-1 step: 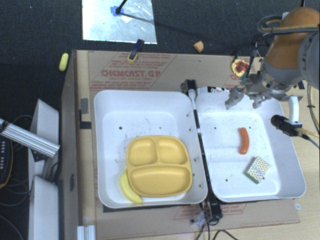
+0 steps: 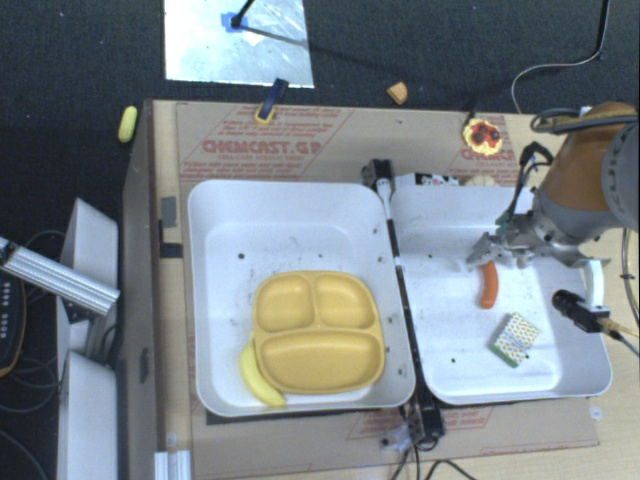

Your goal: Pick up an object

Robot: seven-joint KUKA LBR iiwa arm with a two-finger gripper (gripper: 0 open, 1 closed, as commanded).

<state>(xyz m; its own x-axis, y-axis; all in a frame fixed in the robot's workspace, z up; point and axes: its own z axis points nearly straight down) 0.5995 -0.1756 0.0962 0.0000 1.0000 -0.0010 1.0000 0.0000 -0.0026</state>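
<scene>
Camera view, bench with brown cardboard base [image 2: 300,143] on dark carpet. Left bin [image 2: 215,228]: yellow divided tray [image 2: 318,330], banana [image 2: 256,376] touching its lower-left edge. Right bin [image 2: 450,368]: orange sausage [image 2: 488,286], patterned block [image 2: 514,339] near it. Gripper [image 2: 497,251] directly above the sausage's upper end; finger state cannot be told. Carpet beyond: silver sheet [image 2: 238,28], small yellow object [image 2: 127,123].

yellow tray [image 2: 318,330], orange sausage [image 2: 488,286], checkered block [image 2: 514,339]

Orange sausage [image 2: 488,286] lying in right bin [image 2: 440,368]
</scene>
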